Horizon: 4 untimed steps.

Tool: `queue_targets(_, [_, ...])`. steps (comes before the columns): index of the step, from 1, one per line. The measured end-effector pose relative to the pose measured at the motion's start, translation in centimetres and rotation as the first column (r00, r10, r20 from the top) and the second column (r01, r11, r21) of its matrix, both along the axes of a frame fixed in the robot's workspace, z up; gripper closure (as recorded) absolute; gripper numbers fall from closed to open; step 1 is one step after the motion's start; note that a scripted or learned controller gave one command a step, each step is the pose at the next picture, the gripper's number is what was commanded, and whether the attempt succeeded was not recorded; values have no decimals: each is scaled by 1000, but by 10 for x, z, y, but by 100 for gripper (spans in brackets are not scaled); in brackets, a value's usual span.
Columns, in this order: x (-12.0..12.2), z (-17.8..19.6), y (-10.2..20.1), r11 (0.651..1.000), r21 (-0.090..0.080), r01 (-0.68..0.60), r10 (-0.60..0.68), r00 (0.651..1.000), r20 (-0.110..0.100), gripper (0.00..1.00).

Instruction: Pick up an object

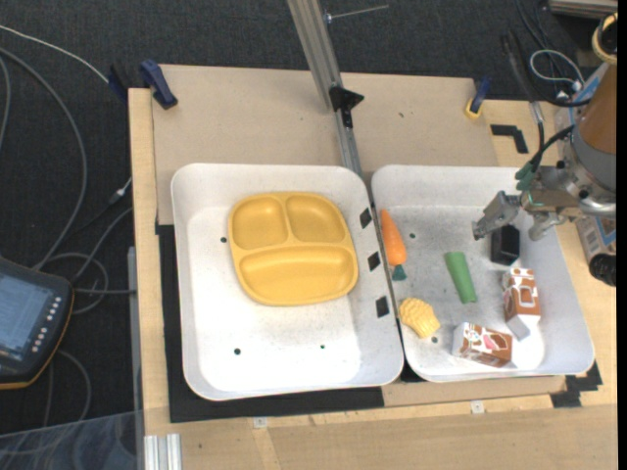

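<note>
A yellow divided plate [292, 247] fills the left bin. In the right bin [431, 358], carrot [393, 238] by its left edge, green cylinder [459, 276] mid-floor. The pincer [516, 219] hangs spread and unladen near the far-right corner; I'd centre over the cylinder before descending.

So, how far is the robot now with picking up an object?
Nothing looks picked yet. The gripper hangs open over the right bin, above the black block, with nothing between its fingers. The green cylinder and carrot lie untouched. Descending, closing and lifting are left.
</note>
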State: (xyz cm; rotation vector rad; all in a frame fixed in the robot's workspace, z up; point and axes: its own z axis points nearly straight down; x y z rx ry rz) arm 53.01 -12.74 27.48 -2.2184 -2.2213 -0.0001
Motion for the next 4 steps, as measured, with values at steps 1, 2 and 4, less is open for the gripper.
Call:
queue_targets(1, [0, 0, 0, 1000, 0, 0, 0, 1000, 1, 0])
queue_targets(2, [-1, -43, 5, 1000, 1, 1, -1, 1000, -5, 0])
queue_targets(4, [-11, -153, -4, 1000, 1, 2, -2, 1000, -7, 0])
